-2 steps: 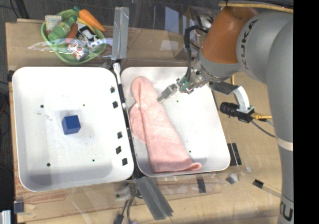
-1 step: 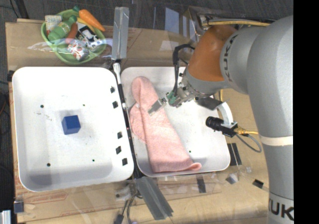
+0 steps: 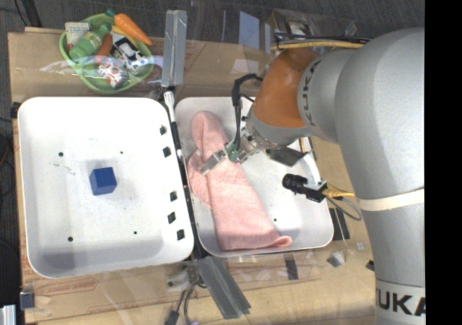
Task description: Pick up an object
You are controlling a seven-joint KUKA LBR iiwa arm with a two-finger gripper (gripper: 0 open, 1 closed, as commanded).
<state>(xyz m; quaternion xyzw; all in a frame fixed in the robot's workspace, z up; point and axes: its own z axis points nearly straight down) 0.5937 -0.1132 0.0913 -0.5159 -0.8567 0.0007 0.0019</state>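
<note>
A pink cloth [image 3: 229, 197] lies lengthwise in the right bin [image 3: 317, 233], from its far left part down to the near edge. My gripper [image 3: 222, 159] is low over the upper half of the cloth, at or just above its surface, with the grey arm and orange band [image 3: 283, 96] reaching in from the right. A small blue cube [image 3: 103, 180] sits alone in the left bin [image 3: 43, 244], well away from the gripper.
A green bowl [image 3: 92, 79] of toy vegetables and small items stands behind the left bin. A black fitting with a yellow cable [image 3: 303, 186] hangs over the right bin's right side. A metal rail [image 3: 175, 35] runs between the bins.
</note>
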